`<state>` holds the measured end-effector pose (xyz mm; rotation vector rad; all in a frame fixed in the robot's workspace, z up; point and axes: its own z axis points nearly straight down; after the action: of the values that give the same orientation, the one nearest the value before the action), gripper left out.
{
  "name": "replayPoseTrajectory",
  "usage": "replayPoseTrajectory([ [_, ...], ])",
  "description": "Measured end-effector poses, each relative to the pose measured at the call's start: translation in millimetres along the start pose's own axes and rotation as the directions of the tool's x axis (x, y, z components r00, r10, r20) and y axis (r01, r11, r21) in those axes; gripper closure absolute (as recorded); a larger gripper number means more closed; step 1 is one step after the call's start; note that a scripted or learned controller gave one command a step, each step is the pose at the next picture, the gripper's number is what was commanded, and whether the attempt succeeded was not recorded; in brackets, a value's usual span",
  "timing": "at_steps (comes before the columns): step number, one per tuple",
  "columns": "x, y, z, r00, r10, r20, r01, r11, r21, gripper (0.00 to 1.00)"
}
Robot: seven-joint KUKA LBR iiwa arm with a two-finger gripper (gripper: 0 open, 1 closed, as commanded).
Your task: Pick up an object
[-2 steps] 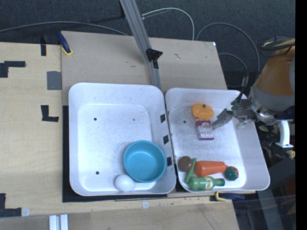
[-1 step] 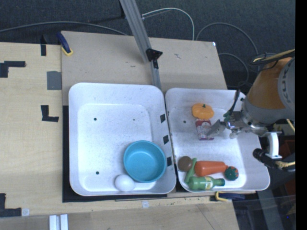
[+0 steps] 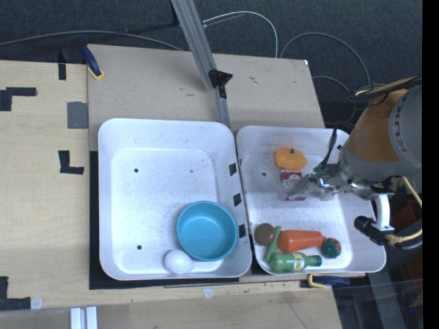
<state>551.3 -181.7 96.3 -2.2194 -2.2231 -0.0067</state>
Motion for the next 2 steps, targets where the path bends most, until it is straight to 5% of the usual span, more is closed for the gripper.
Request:
replayPoseTrajectory([
  [1,-0.1,2.2,-12.3,1.000,-0.001,0.004,0.001,1.000,-0.008,1.00],
  [2,-3.0,4.5,-55.0,1.000,0.000,0.005,0.000,1.000,0.000,1.00],
])
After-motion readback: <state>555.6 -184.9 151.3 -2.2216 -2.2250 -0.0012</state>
